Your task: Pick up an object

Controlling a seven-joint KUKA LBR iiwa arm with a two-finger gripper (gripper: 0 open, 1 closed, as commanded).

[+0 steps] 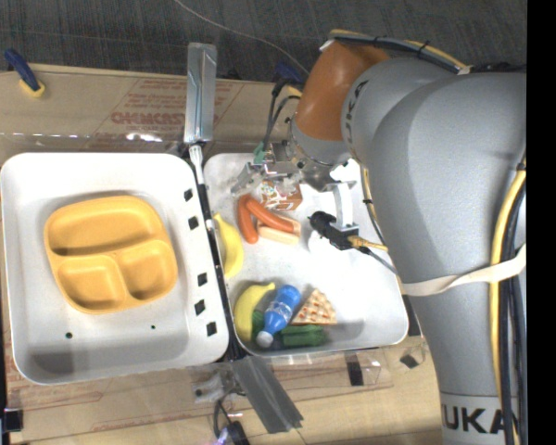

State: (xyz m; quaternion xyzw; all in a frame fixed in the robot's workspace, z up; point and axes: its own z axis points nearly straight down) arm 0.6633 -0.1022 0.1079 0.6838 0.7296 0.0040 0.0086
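Item: hot dog (267,219), in the right bin (385,297) near its far end, directly below my hand (280,176). Toy food by its look; I judge it light, stiff, smooth and likely slippery. Best hold: across the narrow middle of the bun. Hand state: I cannot tell. Neighbours: banana (247,306), blue bottle (278,313).

Glossy yellow plastic tray (111,248), smooth white plastic bins (28,276), matt cardboard (120,100)

Hot dog (264,219), banana (247,306), blue bottle (278,313) lying in right bin (380,295).
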